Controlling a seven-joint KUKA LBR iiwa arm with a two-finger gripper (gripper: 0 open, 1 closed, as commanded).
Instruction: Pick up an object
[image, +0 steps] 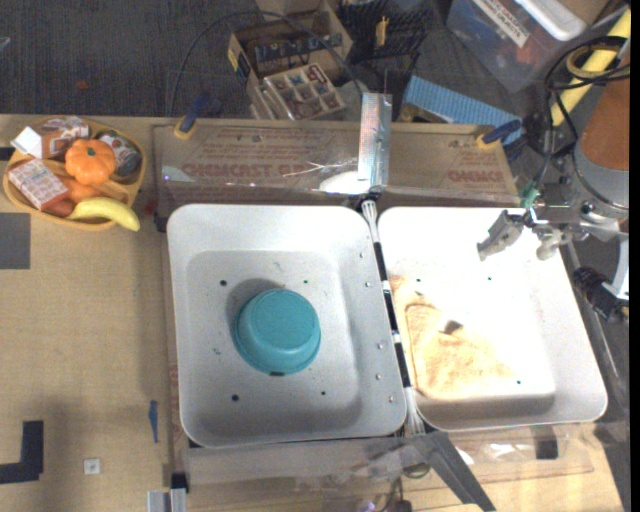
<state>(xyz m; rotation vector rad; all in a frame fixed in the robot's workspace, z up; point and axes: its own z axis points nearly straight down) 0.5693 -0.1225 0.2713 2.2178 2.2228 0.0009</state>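
Where the bench edge runs nearest the camera, left bin (200, 250) with a teal bowl (278, 331) upside down near its centre, right bin (570, 330) beside it bearing a brownish stain (450, 355) toward seven o'clock. Farther back, at one o'clock of the right bin, gripper (520, 238) — fingers spread apart, nothing between them. Farthest, at ten o'clock — a basket (30, 195) with toy food.

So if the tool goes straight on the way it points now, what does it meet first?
Probably the bare floor of the right bin. The tool hangs over the bin's far right corner with its fingers pointing down. The teal bowl sits in the left bin, out of that line. Depth is unclear.
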